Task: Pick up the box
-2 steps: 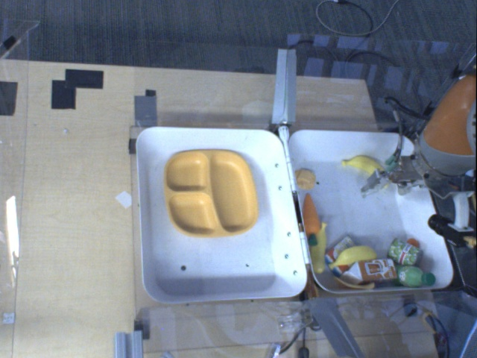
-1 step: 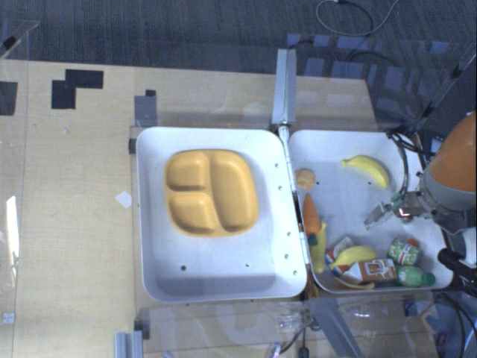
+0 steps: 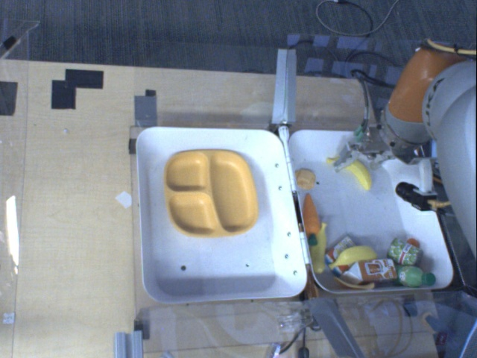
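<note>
The box (image 3: 373,271) is a small orange-brown carton lying flat near the front edge of the right bin (image 3: 350,215), among other items. My gripper (image 3: 364,155) hangs over the back of that bin, far from the box, with its fingers spread open. A small yellow banana (image 3: 361,174) lies right below its tips. Nothing sits between the fingers.
Around the box lie a yellow banana-shaped toy (image 3: 353,256), a green can (image 3: 405,250) and a green bottle (image 3: 416,277). A carrot (image 3: 311,215) and a bread roll (image 3: 305,177) rest along the right bin's left wall. The left bin (image 3: 149,222) holds a yellow divided plate (image 3: 211,192).
</note>
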